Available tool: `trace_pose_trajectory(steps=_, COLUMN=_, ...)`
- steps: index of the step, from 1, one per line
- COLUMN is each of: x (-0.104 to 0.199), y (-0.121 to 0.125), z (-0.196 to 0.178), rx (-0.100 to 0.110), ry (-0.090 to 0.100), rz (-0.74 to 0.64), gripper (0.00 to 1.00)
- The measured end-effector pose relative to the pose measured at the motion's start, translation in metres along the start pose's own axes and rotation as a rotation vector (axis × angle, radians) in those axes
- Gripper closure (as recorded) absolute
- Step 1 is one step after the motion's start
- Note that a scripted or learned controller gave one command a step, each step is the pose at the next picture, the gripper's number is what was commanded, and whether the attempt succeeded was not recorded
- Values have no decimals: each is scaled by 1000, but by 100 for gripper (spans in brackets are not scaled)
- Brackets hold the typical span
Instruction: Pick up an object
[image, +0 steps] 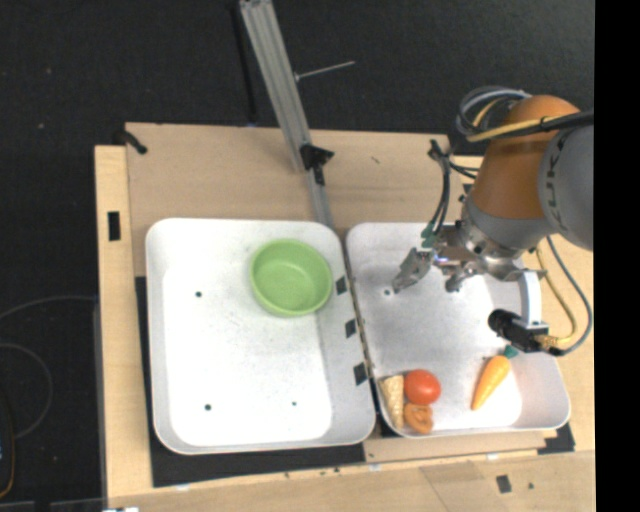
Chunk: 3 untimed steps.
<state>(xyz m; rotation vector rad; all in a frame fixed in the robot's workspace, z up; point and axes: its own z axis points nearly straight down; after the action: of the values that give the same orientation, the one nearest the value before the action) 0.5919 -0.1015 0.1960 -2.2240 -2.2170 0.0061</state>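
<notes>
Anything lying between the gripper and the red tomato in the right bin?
No. In the camera view, the gripper hangs open above the right white bin, and bare bin floor runs down to the round red tomato.

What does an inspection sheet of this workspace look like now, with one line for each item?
Surface: wooden bench bearing left white bin and right white bin, side by side.
Job's things: green bowl in the left bin; tomato, carrot and a tan food piece in the right bin's near part.
Clutter: nothing seen.
Grippers: gripper open above the right bin, holding nothing.
Cables: cables loop along the wrist.
Surroundings: dark floor; slanted metal bar behind the bins.
</notes>
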Motion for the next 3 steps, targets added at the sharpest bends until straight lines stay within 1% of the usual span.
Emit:
trace_pose_trajectory(steps=1, x=-8, y=-7, z=47, rx=0, ry=0, rz=-1, gripper=0)
trace_pose_trajectory(steps=2, x=-7, y=-5, z=33, rx=-7, ry=2, rz=4, gripper=100)
trace_pose_trajectory(steps=3, x=-7, y=-7, z=-11, rx=-9, ry=1, rz=-1, gripper=100)
